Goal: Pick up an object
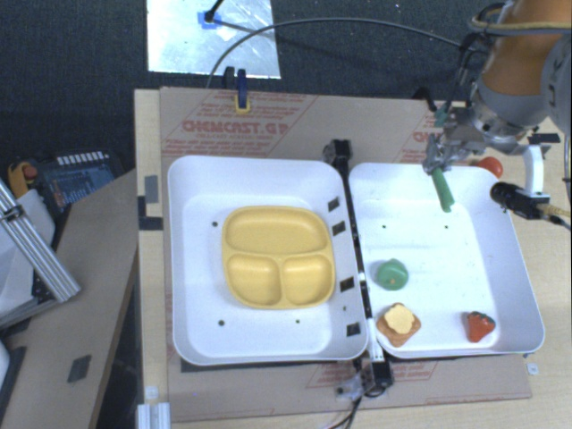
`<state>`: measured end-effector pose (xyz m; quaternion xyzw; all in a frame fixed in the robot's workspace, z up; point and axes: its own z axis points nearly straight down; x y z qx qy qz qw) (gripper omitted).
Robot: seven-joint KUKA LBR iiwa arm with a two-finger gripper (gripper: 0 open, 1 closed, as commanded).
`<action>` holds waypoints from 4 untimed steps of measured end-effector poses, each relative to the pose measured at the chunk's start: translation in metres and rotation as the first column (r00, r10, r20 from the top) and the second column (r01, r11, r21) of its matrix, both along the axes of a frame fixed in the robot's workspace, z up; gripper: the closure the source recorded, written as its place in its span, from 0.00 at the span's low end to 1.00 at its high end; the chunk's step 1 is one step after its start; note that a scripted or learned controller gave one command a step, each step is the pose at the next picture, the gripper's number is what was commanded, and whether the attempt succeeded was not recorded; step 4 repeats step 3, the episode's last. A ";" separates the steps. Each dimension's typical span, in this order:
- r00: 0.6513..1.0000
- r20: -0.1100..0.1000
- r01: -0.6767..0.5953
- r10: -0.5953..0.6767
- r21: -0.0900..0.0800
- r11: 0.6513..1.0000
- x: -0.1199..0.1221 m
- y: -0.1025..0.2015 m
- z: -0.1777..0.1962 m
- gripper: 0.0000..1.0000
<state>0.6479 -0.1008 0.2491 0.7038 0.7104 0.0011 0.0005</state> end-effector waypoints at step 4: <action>1.000 -0.002 0.001 -0.001 0.000 1.000 -0.011 0.165 -0.012 1.00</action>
